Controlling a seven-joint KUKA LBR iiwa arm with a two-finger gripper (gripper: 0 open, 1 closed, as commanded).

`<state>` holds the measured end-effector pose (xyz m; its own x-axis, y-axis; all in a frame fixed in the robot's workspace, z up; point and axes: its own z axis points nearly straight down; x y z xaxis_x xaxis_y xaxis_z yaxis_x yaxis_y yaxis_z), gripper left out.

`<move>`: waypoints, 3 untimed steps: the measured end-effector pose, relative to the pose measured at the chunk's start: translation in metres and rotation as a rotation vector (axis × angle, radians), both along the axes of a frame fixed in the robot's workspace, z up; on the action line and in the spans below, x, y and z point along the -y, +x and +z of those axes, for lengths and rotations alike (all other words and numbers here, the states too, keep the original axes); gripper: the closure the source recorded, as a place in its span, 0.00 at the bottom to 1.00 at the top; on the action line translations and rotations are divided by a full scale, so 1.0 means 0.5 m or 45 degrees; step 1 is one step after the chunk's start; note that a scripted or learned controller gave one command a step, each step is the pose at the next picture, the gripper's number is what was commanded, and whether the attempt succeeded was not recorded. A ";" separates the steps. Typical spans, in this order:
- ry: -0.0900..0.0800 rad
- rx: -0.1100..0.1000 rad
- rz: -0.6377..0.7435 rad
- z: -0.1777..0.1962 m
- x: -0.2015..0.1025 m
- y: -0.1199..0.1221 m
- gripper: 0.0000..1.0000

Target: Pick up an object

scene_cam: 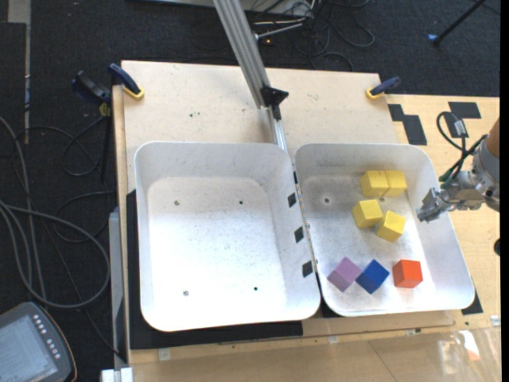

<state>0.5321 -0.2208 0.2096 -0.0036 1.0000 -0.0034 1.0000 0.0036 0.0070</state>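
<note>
The right bin (445, 237) holds several small blocks. Two yellow blocks (383, 184) sit joined near its back, and two more yellow blocks (367, 212) (390, 226) lie in its middle. A purple block (344, 274), a blue block (372, 276) and an orange-red block (407, 273) line up along the front. My gripper (429, 210) hangs at the bin's right wall, just right of the middle yellow blocks, with nothing visibly between its fingers.
The left bin (159, 213) lies beside the right one. A slanted metal bar (242, 42) runs from the back down to the divide between the bins. Clamps (127, 82) (383, 87) sit at the board's back corners.
</note>
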 end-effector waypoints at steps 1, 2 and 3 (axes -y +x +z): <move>0.001 -0.002 -0.001 0.062 0.000 0.003 1.00; 0.006 -0.008 0.005 0.046 -0.114 0.046 1.00; 0.006 -0.004 0.006 0.067 -0.212 0.091 1.00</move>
